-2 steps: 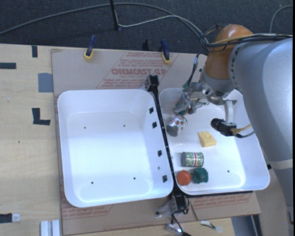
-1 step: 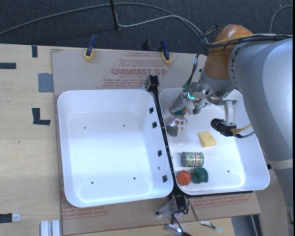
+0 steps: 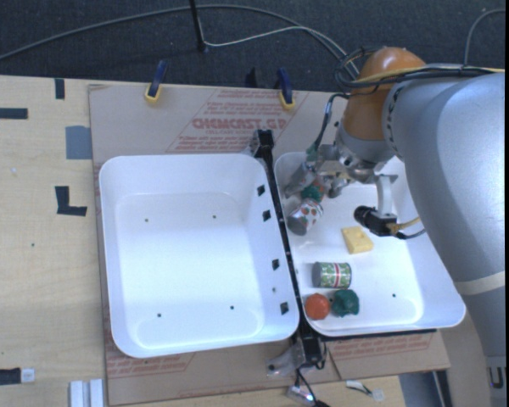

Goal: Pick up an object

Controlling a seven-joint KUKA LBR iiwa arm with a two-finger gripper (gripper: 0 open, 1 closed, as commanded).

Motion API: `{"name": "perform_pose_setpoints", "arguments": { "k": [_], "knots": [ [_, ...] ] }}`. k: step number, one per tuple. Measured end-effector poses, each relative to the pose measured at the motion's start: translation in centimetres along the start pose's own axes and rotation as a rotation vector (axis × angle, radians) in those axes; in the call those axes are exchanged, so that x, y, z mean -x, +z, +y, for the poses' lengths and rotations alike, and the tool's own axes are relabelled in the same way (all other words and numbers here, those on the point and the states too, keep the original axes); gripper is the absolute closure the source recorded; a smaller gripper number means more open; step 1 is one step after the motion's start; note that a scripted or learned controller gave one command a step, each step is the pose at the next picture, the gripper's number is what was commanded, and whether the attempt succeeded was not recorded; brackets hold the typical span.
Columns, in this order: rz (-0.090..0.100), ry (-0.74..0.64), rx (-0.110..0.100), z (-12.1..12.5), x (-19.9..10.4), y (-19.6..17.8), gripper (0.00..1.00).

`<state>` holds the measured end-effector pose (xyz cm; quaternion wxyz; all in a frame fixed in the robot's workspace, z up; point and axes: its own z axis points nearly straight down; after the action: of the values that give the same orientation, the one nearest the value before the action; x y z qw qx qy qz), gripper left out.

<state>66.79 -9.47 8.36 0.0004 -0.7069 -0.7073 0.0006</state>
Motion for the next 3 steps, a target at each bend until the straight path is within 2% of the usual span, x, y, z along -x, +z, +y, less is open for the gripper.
{"name": "perform_pose_setpoints", "arguments": {
  "k": [1,2,3],
  "knots": [
    [0.0,0.0,0.001,-1.6,0.1,-0.1,0.0],
    [0.0,0.0,0.002,-1.5,0.1,-1.1,1.0],
    [-0.001,0.004,0.003,-5.1,7.1,-6.0,1.0]
  ]
}}
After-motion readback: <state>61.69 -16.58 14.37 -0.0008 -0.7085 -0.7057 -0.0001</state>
